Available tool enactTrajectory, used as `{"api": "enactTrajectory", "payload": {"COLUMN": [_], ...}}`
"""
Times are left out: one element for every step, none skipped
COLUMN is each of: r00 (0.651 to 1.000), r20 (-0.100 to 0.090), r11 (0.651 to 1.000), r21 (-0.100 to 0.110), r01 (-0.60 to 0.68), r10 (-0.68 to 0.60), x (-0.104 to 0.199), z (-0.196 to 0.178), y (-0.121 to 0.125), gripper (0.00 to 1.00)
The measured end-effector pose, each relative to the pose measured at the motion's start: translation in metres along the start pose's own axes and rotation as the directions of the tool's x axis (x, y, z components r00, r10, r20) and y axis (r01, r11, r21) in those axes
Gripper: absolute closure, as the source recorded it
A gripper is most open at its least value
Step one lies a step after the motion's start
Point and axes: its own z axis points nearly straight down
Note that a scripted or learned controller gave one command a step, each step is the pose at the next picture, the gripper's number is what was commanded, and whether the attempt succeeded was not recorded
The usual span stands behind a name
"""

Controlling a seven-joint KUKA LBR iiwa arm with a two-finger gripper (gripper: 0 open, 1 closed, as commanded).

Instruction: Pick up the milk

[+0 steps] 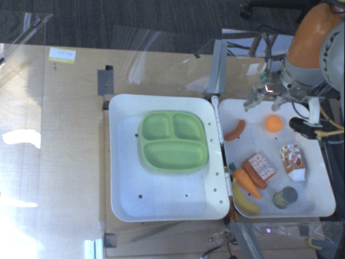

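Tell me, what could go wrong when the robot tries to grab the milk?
1. The gripper hangs at the right bin's far edge, apart from the milk carton, so it may miss.
2. A similar small carton lies left of it, touching a sausage and a carrot; it could grab that instead.
3. The orange ball sits between gripper and milk and might get knocked.

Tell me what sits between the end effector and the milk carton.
In the camera view, the orange lies between the end effector and the milk carton.

Light wooden bench [59,161] (glare patches at left), dark ribbed carpet [135,7] beyond, yellow label [62,54].
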Motion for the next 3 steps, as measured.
{"api": "enactTrajectory", "payload": {"r00": [0.991, 0.989, 0.976], "r20": [0.002, 0.003, 0.017], "r11": [0.991, 0.989, 0.976], "r21": [-0.005, -0.008, -0.018], "r01": [0.133, 0.148, 0.215], "r10": [-0.133, -0.148, -0.215], "x": [-0.022, -0.006, 0.019], "z": [0.105, 0.104, 0.101], "y": [-0.056, -0.106, -0.126], "gripper": [0.0, 0.0, 0.0]}}
